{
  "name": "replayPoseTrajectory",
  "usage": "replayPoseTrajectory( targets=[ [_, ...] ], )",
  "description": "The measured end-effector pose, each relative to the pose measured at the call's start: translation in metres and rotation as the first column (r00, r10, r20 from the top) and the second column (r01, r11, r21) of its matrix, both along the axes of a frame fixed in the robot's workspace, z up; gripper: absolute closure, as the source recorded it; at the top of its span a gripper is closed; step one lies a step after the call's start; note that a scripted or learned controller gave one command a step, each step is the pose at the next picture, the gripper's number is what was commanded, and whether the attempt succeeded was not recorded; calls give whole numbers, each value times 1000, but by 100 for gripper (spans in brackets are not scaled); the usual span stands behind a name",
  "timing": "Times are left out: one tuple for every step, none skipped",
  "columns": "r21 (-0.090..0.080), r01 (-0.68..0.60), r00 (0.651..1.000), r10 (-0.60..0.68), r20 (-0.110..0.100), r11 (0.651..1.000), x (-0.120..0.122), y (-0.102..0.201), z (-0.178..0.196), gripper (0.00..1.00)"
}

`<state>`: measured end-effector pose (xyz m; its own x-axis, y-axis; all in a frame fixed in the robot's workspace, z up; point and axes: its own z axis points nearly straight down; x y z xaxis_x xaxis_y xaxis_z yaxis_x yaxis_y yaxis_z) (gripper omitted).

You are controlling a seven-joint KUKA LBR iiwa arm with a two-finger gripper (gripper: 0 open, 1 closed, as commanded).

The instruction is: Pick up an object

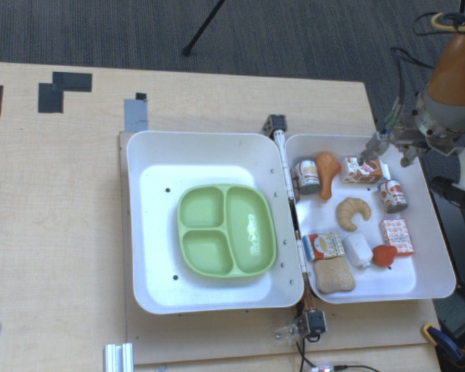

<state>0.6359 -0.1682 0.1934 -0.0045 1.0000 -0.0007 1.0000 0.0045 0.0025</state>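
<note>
The pick is not done yet: all the toy food lies in the right bin [442,281], and nothing is lifted. The gripper [370,155] hangs low at the far side of that bin, right by a small red and white packet [362,170], with a carrot [326,172] and a can [308,176] close by, and I cannot tell if its tips are apart or together or touch the packet. The left bin [147,285] has a green plate [225,231], and the grab and lift are left to do.

We see the right bin [438,273] crowded with food items; open floor lies along its near-right corner.
</note>
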Motion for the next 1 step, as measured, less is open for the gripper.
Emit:
replayPoseTrajectory(
  targets=[
    [0,2,1000,-2,2,1000,-42,28,-108,0]
  ],
)
